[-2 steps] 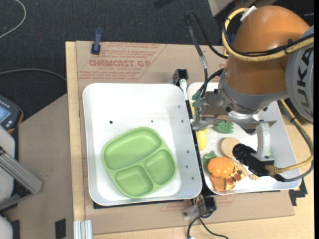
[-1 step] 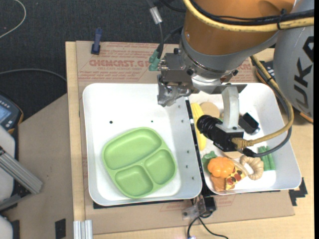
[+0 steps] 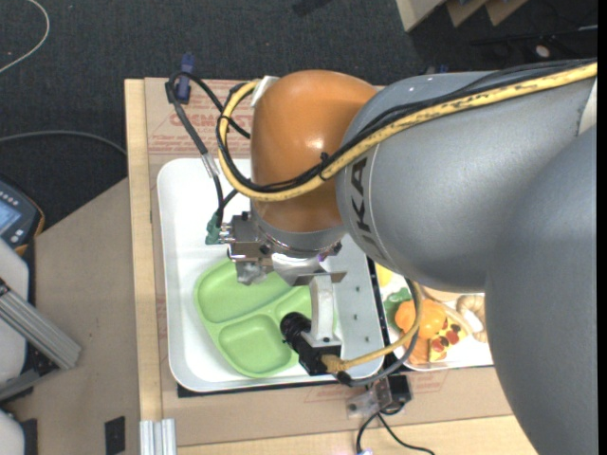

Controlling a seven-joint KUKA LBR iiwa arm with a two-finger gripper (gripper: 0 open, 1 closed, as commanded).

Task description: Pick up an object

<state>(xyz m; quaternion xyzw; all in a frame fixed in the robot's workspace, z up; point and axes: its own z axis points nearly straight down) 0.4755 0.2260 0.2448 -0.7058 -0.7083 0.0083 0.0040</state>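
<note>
A light green plate [image 3: 237, 325] with divided compartments lies in the near half of the left white bin [image 3: 175, 245]. My gripper [image 3: 249, 269] hangs from the orange wrist band, low over the plate's far edge, and its metal body hides the spot beneath it. I see nothing held. In the right bin [image 3: 460, 360], mostly hidden by the arm, lie an orange toy [image 3: 432, 328], a yellow piece [image 3: 387, 277] and a beige piece [image 3: 470, 313].
The grey arm covers the right bin's far part and the whole right side of the view. A cardboard sheet [image 3: 152, 140] lies under the bins, with dark floor beyond. Bare white floor of the left bin shows at its far left.
</note>
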